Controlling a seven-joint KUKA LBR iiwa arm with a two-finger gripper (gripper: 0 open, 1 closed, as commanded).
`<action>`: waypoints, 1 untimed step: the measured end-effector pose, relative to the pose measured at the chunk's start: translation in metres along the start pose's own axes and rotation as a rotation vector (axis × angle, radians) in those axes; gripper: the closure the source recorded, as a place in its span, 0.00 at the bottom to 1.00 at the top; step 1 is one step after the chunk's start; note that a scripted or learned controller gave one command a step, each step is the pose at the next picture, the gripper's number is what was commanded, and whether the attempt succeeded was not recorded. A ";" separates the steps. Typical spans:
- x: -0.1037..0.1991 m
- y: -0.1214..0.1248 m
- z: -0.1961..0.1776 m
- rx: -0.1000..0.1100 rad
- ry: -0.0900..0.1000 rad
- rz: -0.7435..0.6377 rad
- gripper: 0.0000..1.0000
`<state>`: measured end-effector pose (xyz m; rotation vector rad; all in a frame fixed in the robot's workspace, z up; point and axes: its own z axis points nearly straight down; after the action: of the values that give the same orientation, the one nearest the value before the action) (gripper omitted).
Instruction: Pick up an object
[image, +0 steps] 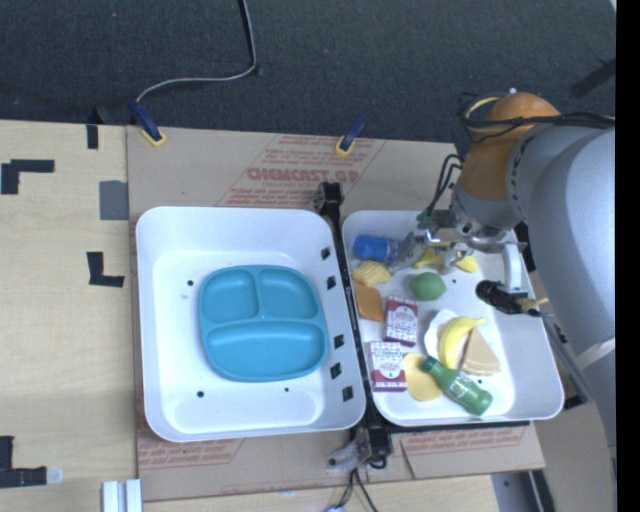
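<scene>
My gripper (422, 246) hangs low over the far part of the right bin (545, 395), between a blue cup (371, 247) on its left and a small yellow piece (465, 263) on its right. A green ball (427, 286) lies just in front of it. A ridged yellow item (370, 272) and an orange wedge (368, 301) sit near the bin's left wall. Toward the front lie two red cartons (401, 321) (386, 365), a banana (451, 336), a tan bread slice (481, 353) and a green bottle (459, 386).
The left bin (165, 240) holds a blue divided plate (264, 322). A black divider (338, 290) runs between the bins. The grey arm (580, 230) with its orange band (495, 160) covers the right bin's far right side. A black part (497, 294) juts out over that side.
</scene>
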<state>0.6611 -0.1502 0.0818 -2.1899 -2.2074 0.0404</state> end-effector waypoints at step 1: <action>0.030 0.001 -0.001 -0.010 -0.009 0.006 0.00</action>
<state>0.6617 -0.1198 0.0828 -2.2061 -2.2111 0.0398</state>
